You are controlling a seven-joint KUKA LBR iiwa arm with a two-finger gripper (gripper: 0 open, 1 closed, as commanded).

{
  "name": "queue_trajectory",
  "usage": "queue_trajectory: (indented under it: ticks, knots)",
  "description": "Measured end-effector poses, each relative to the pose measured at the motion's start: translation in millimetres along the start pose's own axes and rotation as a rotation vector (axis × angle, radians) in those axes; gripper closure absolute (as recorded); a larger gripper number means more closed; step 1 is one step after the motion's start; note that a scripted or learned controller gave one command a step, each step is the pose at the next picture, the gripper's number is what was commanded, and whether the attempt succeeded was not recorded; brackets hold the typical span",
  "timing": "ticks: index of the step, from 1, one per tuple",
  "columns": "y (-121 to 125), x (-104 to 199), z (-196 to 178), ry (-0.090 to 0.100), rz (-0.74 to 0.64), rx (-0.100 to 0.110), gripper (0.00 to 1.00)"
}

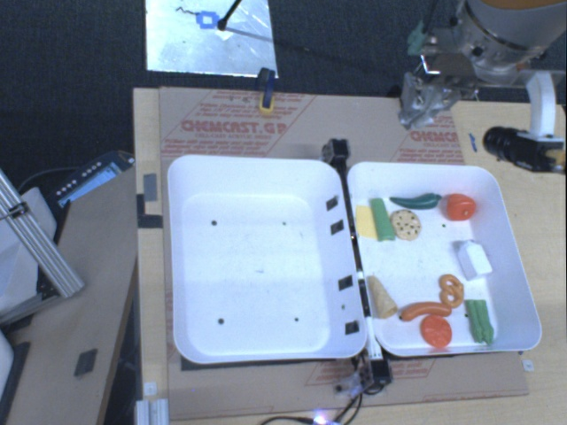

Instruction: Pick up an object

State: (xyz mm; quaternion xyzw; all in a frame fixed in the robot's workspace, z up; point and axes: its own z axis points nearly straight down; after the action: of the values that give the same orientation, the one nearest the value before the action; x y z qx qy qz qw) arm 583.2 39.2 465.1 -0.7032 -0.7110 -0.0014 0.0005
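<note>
- You have the left bin (190, 264) at nine o'clock of the bench, and it plays no part in this pick.
- The right bin (514, 264) at three o'clock holds every candidate, all lying loose and mostly apart from one another.
- The arm (505, 7) hangs at one o'clock, past the far rim of the right bin, with the gripper (423, 104) high above the cardboard; from this angle you cannot tell how it is set, so check that before descending.
- The sausage (423, 310) at five o'clock of the right bin touches the pretzel (451, 289), so a grasp there may drag both.
- The white block (474, 259) sits alone at three o'clock of that bin; I judge it light and stiff with flat sides, the easiest hold, taken across its short width.
- The tomato (458, 206) at one o'clock is round and probably smooth plastic, likely to squirt out unless you close across its middle.
- The green pepper (415, 201) at twelve o'clock and the green stick (382, 220) beside the yellow wedge (364, 221) lie low and thin, harder to get under.
- The cookie (407, 226) is flat against the floor, and I expect it to slip from a pinch.
</note>
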Motion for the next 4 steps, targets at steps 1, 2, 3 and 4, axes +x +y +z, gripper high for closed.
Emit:
queue_trajectory:
  ticks: [1, 2, 3, 4]
  knots:
    - [-56, 12, -74, 0.0, 0.004, -0.008, 1.0]
    - [-45, -110, -71, -0.006, 0.021, -0.003, 1.0]
    - [-22, -254, -70, -0.01, 0.023, -0.001, 1.0]
    - [-101, -152, -72, 0.0, -0.001, -0.002, 1.0]
